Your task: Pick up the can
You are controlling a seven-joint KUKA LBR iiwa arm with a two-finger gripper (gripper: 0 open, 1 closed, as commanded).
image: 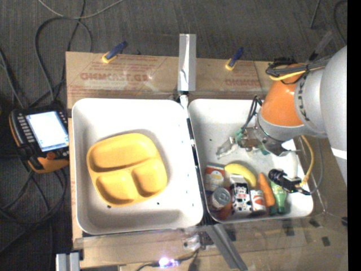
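The can stands among the clutter along the near edge of the right bin, close to the camera, with its round grey top facing up, so its long axis looks upright or nearly so. A small carton touches it at about 12 o'clock, a printed box sits just beside it at 3 o'clock, and a banana lies a little further off at 1 o'clock. A carrot and a green item fill the bin's near right corner.

The end effector hangs over the bare middle of the right bin, reaching in from the orange-banded wrist. Its fingers look parted and nothing sits between them, though they are small and blurred. From the end effector the can lies at roughly 6 o'clock, a touch towards 7, with the carton between the two. The coming move likely needs travel toward the near edge and a descent from above, and the tight neighbours could block the fingers.

The left bin holds a yellow divided tray, well apart from the work.
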